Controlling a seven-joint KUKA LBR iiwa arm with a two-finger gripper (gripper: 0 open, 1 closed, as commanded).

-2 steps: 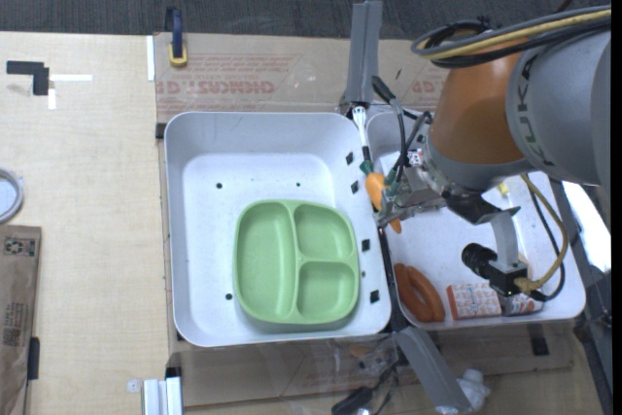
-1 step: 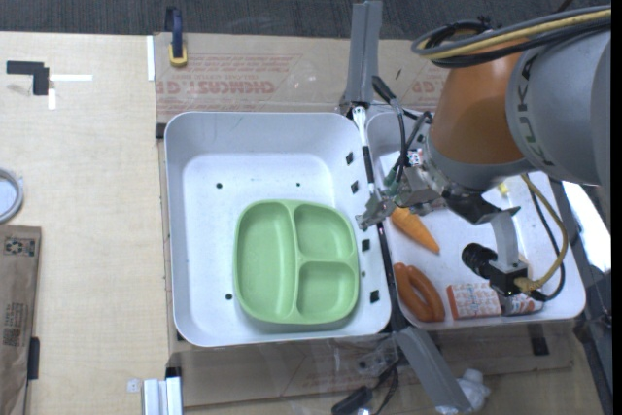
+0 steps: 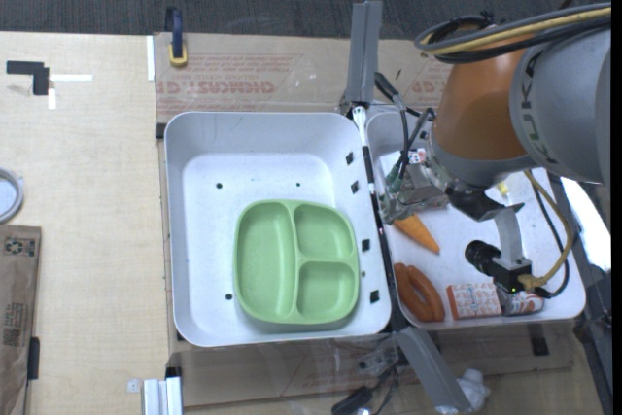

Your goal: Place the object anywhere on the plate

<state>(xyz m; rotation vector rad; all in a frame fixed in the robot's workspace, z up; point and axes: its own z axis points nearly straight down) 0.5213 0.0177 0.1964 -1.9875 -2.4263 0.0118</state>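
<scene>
A light green plate (image 3: 292, 259) with three compartments lies in the left bin (image 3: 194, 209), with nothing on it. In the right bin (image 3: 457, 228), an orange carrot (image 3: 420, 231) lies pointing toward the lower right. My gripper (image 3: 400, 197) hangs low at that bin's left side, just above the carrot's upper-left end, close to the wall between the bins. The wrist hides the place where gripper and carrot meet, so I cannot make out whether the carrot is held.
A reddish-brown sausage-shaped toy (image 3: 420, 293) and a red and white packet (image 3: 481, 299) lie along the right bin's near edge. The arm's orange band (image 3: 481, 112) covers the bin's far part. A grey post (image 3: 364, 53) stands behind the bins.
</scene>
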